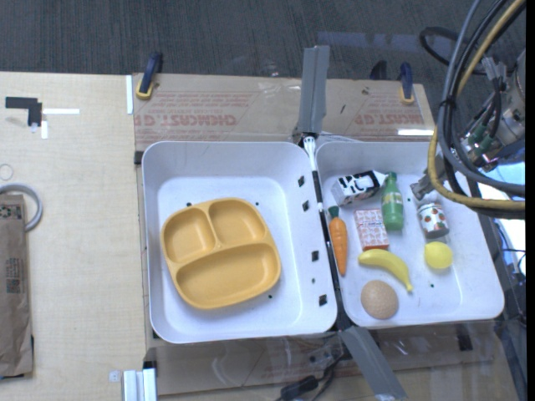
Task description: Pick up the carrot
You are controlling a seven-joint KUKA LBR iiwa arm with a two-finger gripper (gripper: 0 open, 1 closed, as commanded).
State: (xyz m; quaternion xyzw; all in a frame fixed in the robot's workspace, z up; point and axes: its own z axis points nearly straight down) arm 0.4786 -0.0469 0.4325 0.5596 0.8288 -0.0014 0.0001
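— The gripper (491, 136), was it open or closed?
— I could not tell; cables (451, 98) hid it above the right bin (495, 306). The carrot (338, 241) lay along that bin's left wall, just beside a small box (371, 228).

The carrot (338, 239) lies lengthwise along the left wall of the right bin (485, 307), green top toward the back. Beside it sit a red carton (371, 229), a banana (388, 266), an egg (379, 299), a green bottle (392, 202) and a lemon (438, 256). A yellow plate (220, 251) rests in the left bin (159, 307).
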